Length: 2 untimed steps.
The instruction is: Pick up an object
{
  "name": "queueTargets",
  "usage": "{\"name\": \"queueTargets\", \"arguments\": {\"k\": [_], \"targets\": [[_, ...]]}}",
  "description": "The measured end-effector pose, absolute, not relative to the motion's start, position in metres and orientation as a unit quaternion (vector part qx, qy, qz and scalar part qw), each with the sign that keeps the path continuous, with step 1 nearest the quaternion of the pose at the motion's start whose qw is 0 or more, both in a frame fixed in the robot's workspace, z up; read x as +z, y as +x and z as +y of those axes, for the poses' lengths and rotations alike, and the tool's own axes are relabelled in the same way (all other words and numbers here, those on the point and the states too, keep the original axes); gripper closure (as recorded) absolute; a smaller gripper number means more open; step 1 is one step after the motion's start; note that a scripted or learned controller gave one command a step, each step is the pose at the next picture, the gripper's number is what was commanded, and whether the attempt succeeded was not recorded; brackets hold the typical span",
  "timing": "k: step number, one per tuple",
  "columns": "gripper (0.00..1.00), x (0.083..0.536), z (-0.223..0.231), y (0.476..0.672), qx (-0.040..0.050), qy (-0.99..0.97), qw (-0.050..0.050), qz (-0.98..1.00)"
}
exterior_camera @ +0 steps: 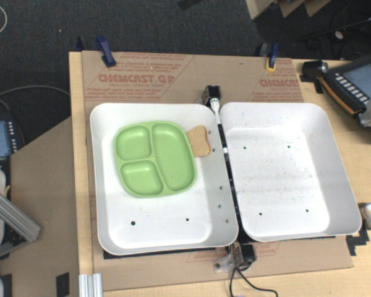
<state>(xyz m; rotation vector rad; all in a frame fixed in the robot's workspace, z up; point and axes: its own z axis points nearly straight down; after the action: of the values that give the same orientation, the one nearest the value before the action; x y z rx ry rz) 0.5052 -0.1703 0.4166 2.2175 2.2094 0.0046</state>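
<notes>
A tan slice (199,141), shaped like a small piece of toast, lies flat in the left white bin (167,228). It rests against the upper right rim of a green plate (154,159); whether it overlaps the rim or only touches it cannot be told. The plate is oval and split into three compartments: one long section on its right side and two smaller ones on its left. All three compartments show only bare green plastic. Plate and slice sit in the upper half of this bin, the slice close to the bin's right wall.

The right white bin (284,184), on the side the arm reaches in from, shows a pale floor with faint dark specks and a few small holes. The two bins touch along their inner walls, with a black clip (212,94) at the top of that seam.

Both bins stand on a brown board (136,76) printed with red lettering. A blue clamp (105,51) and a yellow clamp (271,57) hold the board's far edge to the counter (49,159). A dark handheld screen (352,85) lies at the far right.

How the jaws stand cannot be told, so places are given by the bins instead.
</notes>
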Motion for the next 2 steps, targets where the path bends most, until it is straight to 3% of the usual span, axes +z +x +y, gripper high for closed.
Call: {"name": "queueTargets", "arguments": {"k": [1,2], "targets": [[1.0,0.354,-0.139,0.478,-0.0015,0.707,-0.003,0.708],[1.0,0.411,-0.168,0.505,0.0015,0.708,0.005,0.707]]}}
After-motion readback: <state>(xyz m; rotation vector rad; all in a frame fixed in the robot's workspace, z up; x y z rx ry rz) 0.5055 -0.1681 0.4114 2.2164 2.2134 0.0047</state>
